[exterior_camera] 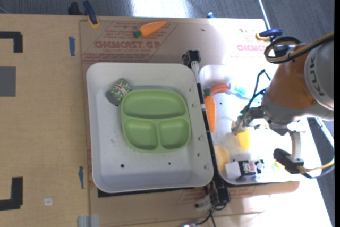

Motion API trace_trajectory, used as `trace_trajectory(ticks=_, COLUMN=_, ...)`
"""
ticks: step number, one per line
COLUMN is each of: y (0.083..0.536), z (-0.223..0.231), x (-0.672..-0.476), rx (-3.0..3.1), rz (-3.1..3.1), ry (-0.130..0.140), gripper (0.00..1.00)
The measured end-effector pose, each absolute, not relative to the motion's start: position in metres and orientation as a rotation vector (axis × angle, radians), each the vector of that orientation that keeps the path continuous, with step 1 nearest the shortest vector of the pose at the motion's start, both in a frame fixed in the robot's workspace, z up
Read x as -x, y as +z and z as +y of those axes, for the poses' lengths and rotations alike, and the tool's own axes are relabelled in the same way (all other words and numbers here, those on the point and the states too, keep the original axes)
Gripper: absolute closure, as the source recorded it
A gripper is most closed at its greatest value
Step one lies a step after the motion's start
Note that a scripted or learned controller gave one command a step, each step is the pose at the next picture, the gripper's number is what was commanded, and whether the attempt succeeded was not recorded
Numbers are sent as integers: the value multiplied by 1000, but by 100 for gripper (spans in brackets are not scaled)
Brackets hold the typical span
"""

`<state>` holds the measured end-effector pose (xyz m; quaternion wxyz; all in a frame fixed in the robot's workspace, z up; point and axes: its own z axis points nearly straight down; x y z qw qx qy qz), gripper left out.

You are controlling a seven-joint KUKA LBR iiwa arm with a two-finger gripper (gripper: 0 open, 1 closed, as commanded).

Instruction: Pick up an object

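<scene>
Cardboard (175, 42) print unreadable. Carrot (210, 112), long axis vertical in frame, right bin (260, 181). Gripper (239, 126) finger state: cannot tell.

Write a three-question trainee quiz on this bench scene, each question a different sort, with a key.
1. True or false: the green divided plate lies in the left bin.
2. Where does the toy carrot outside both bins lie? A) on the cardboard beyond the left bin B) on the plate C) on the floor
3. Fill in: the tool hovers over the ____ bin.

Key: 1 true; 2 A; 3 right.
</scene>
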<state>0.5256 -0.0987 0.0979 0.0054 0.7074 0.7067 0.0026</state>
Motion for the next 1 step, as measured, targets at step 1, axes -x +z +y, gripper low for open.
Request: trace_trajectory(ticks=1, y=185, z=-27, x=-489, rx=-2220, rz=2224, ry=1, gripper=100)
